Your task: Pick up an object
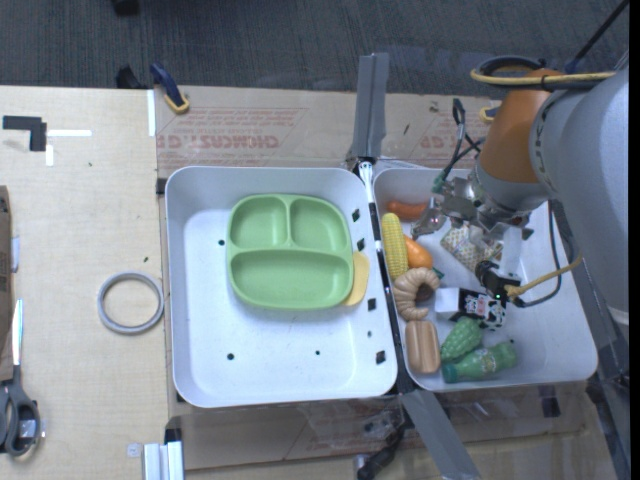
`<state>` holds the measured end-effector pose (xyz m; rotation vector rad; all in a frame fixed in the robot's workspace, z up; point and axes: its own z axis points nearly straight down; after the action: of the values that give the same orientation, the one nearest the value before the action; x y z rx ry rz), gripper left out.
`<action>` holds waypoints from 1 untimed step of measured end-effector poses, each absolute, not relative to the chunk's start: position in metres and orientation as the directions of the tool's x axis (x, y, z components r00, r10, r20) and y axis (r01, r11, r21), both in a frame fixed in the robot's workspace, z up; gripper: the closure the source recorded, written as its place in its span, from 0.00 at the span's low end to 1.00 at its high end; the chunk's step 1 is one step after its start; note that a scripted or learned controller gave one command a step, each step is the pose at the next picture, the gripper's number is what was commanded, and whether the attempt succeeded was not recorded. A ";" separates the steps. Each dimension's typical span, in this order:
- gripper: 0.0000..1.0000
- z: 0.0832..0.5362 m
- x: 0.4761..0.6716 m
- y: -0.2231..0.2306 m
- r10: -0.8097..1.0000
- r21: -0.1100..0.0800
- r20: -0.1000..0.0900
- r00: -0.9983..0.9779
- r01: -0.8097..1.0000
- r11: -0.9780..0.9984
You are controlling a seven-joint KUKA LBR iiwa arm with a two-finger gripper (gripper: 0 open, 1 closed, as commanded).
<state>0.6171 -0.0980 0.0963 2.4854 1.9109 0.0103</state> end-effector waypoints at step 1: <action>0.00 0.092 0.659 -0.113 1.000 -0.002 -0.001 0.019 1.000 -0.019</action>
<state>0.6586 -0.1127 0.0919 2.2432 2.2003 -0.0036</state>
